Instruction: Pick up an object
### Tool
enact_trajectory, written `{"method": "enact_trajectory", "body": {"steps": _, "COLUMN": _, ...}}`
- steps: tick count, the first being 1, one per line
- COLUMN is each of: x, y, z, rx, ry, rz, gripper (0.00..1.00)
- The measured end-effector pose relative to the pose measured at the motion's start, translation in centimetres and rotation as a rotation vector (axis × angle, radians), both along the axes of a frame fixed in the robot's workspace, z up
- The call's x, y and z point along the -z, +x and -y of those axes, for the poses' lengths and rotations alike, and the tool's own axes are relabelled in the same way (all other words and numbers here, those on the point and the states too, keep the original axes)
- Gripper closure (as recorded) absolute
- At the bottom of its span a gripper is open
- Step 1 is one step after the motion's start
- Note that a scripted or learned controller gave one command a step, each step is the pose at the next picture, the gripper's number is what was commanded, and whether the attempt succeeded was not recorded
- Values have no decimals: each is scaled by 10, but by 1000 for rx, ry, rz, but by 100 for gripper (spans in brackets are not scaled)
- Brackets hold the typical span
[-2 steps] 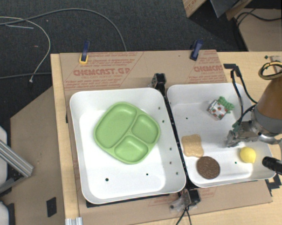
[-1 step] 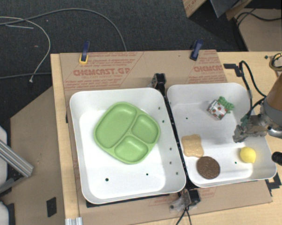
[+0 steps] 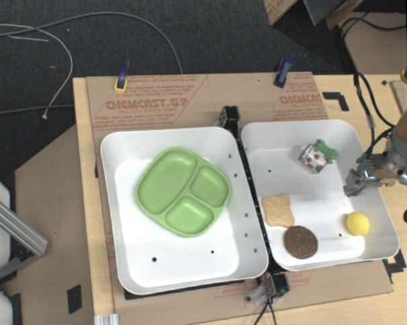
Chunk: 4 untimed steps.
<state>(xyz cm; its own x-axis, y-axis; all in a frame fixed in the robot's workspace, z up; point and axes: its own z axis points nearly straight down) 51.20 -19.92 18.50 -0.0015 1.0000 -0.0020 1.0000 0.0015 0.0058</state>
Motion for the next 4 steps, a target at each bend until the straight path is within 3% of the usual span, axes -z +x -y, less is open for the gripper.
{"method": "enact_trajectory", "body": {"steps": 1, "x": -23, "y": 1, "z": 0, "rx": 0, "ry": 1, "rz": -1, "gripper": 100}}
{"method": "enact_trajectory", "body": {"steps": 3, "x": -16, "y": -1, "z": -97, "rx": -4, "ry": 6, "rz": -8, "gripper": 100}}
{"method": "enact_trajectory", "body": {"steps": 4, "x": -32, "y": -6, "z": -150, "rx": -5, "ry": 5, "rz": -6, "gripper": 100}}
